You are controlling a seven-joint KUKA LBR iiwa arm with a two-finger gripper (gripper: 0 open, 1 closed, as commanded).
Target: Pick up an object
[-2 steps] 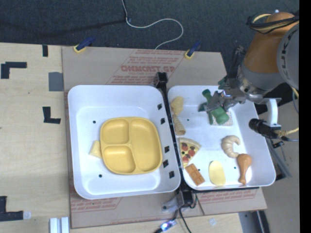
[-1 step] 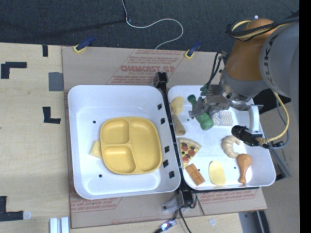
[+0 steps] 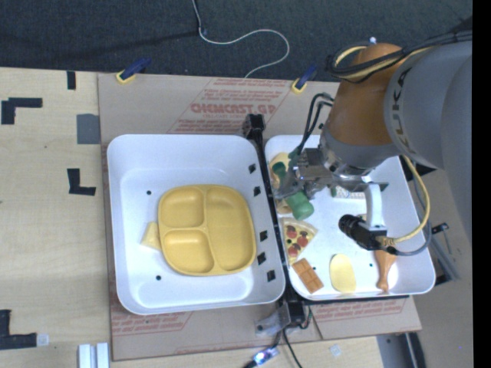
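Right bin (image 3: 410,176): gripper (image 3: 301,181) low at left wall, state of fingers cannot be told, over green item (image 3: 301,205), with pizza slice (image 3: 296,237), brown block (image 3: 307,275), yellow oval (image 3: 343,272) nearby; left bin (image 3: 126,167): yellow divided plate (image 3: 207,229).

Bulky grey arm (image 3: 441,98), orange wrist band (image 3: 368,98), yellow and black cables, grey end effector (image 3: 307,176)

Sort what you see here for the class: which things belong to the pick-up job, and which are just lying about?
Part of the job:
gripper
green toy just below it
pizza slice
brown block
yellow oval
drumstick

Just lying about:
yellow divided plate
white cable
yellow clamps
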